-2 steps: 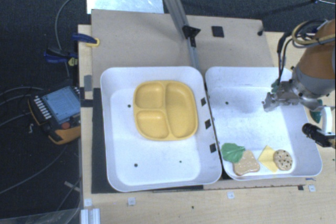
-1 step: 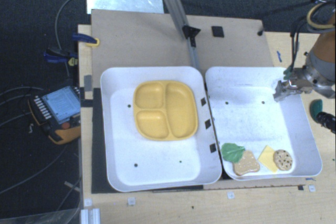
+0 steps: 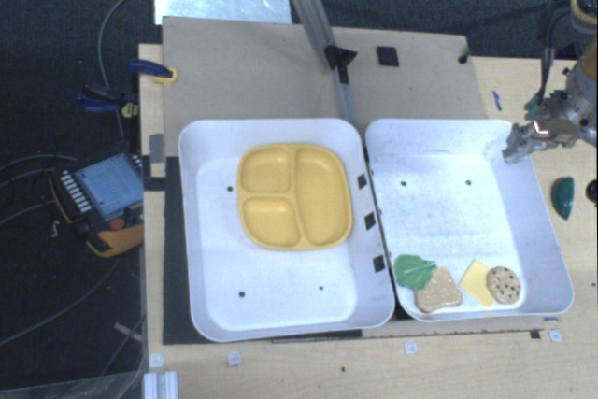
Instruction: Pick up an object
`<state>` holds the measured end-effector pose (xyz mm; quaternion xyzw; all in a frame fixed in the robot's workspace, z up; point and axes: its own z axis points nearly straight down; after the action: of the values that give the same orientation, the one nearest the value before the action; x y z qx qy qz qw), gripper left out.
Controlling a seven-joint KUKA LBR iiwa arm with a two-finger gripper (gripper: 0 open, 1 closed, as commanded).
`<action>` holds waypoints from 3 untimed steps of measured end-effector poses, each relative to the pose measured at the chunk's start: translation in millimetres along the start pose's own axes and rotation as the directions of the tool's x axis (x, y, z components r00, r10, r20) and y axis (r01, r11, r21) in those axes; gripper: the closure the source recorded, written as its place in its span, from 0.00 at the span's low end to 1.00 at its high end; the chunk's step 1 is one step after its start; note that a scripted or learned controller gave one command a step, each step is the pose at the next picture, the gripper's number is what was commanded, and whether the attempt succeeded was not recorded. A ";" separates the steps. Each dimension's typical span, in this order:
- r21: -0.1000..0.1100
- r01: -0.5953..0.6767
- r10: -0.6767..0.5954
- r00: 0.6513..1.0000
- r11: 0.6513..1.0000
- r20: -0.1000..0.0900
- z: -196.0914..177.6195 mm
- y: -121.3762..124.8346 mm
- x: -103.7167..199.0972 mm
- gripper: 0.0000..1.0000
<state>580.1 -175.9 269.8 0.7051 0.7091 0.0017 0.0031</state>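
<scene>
While the arm (image 3: 584,79) reaches in from the right edge, its gripper (image 3: 525,141) hangs over the far right corner of the right bin (image 3: 448,201), close to the bin's rim. The metal tip looks small and blurred from this angle, so I cannot tell whether it is spread or closed; nothing can be seen gripped in it.

Four small toy food pieces lie bunched together along the near edge of the right bin, well apart from the gripper. From left to right they are a green leaf (image 3: 414,271), a tan slice of bread (image 3: 438,292), a yellow wedge of cheese (image 3: 478,281) and a round cookie (image 3: 504,284) with dark specks. The leaf touches the bread, and the cheese sits between the bread and the cookie, touching or nearly touching both.

A yellow plate (image 3: 294,195) with three sections rests flat in the far half of the left bin (image 3: 271,294). Both bins sit side by side on a brown board (image 3: 252,70).

Just outside the right bin, on the bench to its right, lies a small teal thing (image 3: 562,197), possibly another toy piece. To the left of the bench, on the dark floor, sits a blue and orange device (image 3: 103,201) among black cables. Blue clamps (image 3: 107,98) grip the board's left edge.
</scene>
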 end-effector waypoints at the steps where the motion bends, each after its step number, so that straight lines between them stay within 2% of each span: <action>1: 0.007 0.003 -0.003 1.000 1.000 -0.003 15.4 -10.3 47.3 1.00; 3: 0.006 0.005 -0.005 1.000 1.000 -0.004 35.3 -17.8 148.7 1.00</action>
<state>561.7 -27.3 234.0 0.7035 0.7107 0.0008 -0.0003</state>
